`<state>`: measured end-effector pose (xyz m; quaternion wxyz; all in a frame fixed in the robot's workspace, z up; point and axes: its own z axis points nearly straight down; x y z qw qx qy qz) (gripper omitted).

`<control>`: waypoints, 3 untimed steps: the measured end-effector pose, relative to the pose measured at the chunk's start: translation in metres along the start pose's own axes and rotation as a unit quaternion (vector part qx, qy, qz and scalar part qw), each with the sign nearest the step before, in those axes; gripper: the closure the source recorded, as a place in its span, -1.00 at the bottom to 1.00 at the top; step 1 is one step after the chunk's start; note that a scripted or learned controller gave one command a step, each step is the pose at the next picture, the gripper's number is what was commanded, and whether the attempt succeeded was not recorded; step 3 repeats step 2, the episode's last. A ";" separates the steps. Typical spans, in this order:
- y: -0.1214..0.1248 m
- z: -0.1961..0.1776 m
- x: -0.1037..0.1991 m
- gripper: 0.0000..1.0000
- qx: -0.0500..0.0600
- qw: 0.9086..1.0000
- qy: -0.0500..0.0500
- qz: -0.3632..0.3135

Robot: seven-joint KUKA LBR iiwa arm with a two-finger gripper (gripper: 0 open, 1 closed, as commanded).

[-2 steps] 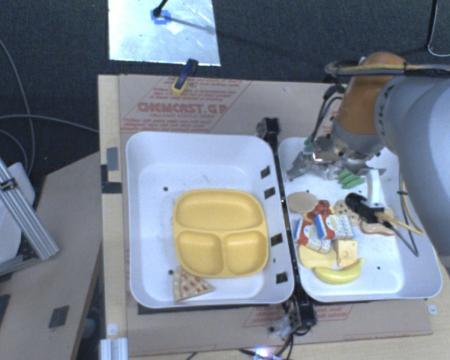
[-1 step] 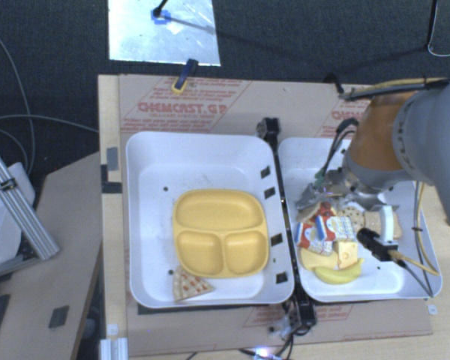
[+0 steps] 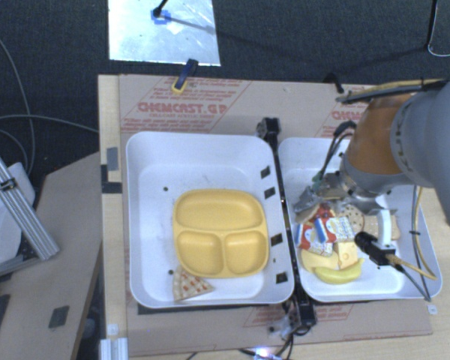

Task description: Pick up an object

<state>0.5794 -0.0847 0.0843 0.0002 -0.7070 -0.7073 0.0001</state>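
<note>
Over right bin [image 3: 427,272], claw [image 3: 315,198] is hovering, state unclear; should be descending squarely onto red packet [image 3: 317,233] just below.

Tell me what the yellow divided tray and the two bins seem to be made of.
The yellow divided tray looks like molded plastic with a matte finish: uniform colour, rounded compartment edges, soft shading. The left bin and right bin look like thin white plastic, slightly glossy, with rounded corners and raised lips; painted metal can't be ruled out.
</note>
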 end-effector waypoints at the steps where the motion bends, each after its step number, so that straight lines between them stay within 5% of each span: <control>1: 0.016 -0.001 -0.007 -1.00 -0.002 1.000 0.000 -0.002; 3: -0.009 0.000 0.002 -1.00 0.000 1.000 0.000 0.000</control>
